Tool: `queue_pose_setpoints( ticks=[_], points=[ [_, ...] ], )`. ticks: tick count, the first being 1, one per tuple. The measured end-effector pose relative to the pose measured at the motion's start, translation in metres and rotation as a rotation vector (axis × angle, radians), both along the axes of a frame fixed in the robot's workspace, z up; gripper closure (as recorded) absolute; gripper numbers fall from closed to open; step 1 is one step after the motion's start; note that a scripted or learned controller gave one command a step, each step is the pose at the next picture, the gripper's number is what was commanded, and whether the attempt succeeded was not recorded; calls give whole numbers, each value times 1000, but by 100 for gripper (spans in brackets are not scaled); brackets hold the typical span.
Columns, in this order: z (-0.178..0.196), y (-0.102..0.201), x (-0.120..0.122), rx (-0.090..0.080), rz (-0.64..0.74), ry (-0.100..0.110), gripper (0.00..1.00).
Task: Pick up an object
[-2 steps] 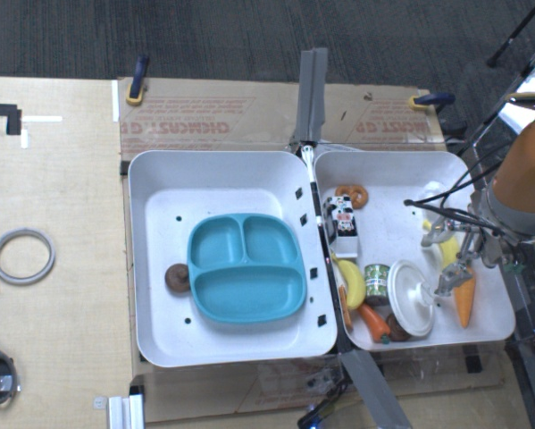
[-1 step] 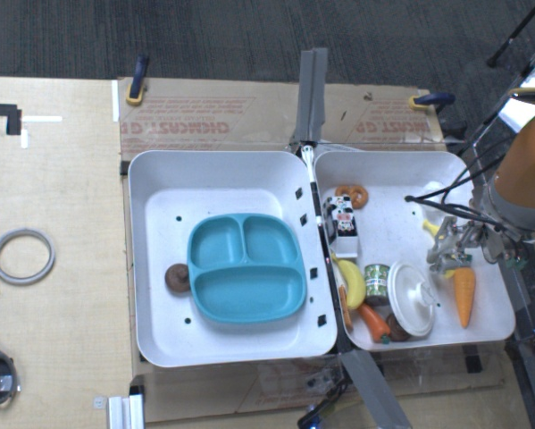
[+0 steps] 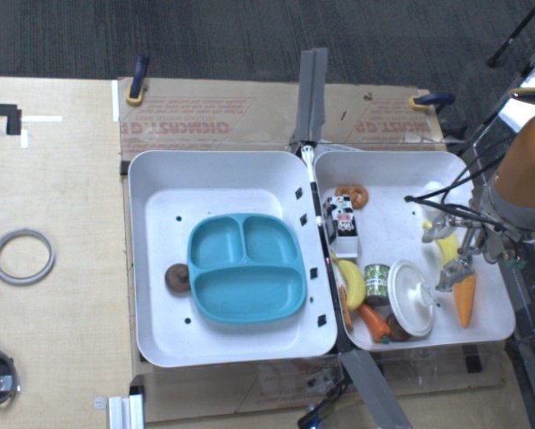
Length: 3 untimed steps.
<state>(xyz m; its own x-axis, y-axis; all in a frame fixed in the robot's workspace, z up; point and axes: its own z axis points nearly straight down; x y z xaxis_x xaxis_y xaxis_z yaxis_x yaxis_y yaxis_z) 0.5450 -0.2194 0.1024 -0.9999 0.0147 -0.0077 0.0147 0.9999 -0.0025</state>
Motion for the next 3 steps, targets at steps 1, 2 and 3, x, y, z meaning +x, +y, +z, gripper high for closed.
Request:
queue_pose_setpoints(
  ticks=[1, 2, 3],
  points=[
    [-10, 0, -10, 2, -37, 4, 0],
    [0, 0, -8, 0, -35, 0, 100],
    [0, 1, -8, 0, -34, 0, 0]
  ],
)
